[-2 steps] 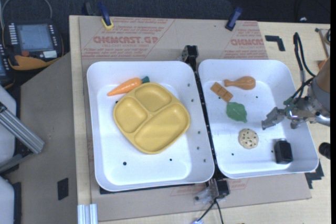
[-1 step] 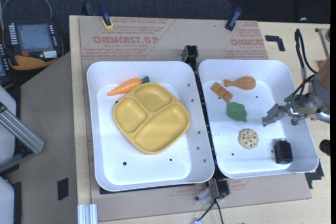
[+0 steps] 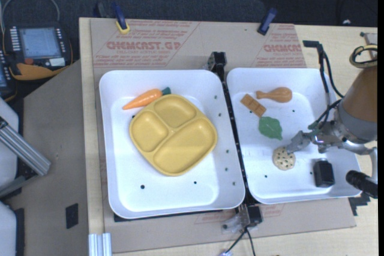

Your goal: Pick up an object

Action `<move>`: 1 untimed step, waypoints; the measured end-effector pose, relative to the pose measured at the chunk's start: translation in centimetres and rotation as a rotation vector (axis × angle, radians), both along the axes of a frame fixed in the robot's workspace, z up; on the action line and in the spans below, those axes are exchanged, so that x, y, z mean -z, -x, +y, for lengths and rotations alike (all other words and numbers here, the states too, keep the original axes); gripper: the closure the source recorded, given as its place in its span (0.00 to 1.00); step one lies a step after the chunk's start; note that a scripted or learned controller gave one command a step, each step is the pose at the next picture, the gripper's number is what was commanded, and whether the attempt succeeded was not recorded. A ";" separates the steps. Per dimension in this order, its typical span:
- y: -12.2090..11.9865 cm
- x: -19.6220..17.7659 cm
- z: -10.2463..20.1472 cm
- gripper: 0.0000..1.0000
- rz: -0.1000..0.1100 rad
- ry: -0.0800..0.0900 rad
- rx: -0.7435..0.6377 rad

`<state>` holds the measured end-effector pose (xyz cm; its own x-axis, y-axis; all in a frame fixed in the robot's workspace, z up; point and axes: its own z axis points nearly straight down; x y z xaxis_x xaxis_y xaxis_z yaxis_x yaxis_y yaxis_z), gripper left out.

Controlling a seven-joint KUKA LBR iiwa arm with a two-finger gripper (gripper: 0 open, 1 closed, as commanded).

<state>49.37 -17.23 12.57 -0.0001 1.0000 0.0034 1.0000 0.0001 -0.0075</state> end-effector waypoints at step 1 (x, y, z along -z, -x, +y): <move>-0.2 4.0 0.1 0.00 -0.011 0.000 0.001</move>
